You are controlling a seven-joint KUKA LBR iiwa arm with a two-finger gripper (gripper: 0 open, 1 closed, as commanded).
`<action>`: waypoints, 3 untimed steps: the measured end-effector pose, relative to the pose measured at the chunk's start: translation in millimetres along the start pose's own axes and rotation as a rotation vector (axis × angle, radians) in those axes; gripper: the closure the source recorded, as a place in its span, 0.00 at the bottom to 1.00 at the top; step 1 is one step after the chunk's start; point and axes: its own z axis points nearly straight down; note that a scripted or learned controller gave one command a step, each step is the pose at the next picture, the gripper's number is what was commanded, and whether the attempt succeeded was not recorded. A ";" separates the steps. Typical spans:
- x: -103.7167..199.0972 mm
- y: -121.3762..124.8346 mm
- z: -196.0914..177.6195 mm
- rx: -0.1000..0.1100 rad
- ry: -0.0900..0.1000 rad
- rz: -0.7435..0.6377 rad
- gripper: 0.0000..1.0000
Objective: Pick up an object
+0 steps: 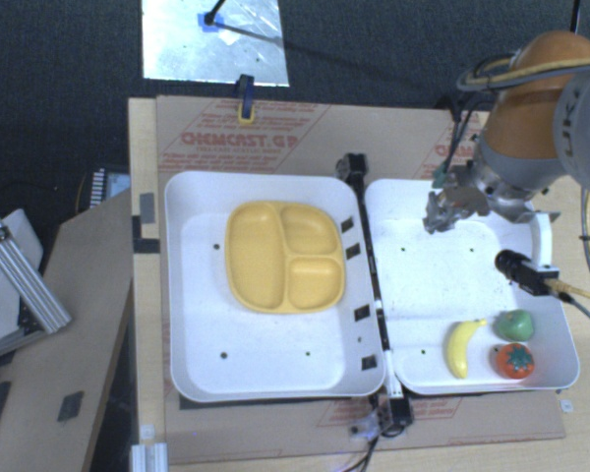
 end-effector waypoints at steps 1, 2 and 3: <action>61.8 -0.6 2.8 0.000 0.001 0.000 1.00; 120.4 5.5 9.7 0.000 0.000 0.000 1.00; 168.8 20.0 -9.2 -0.003 0.001 0.001 1.00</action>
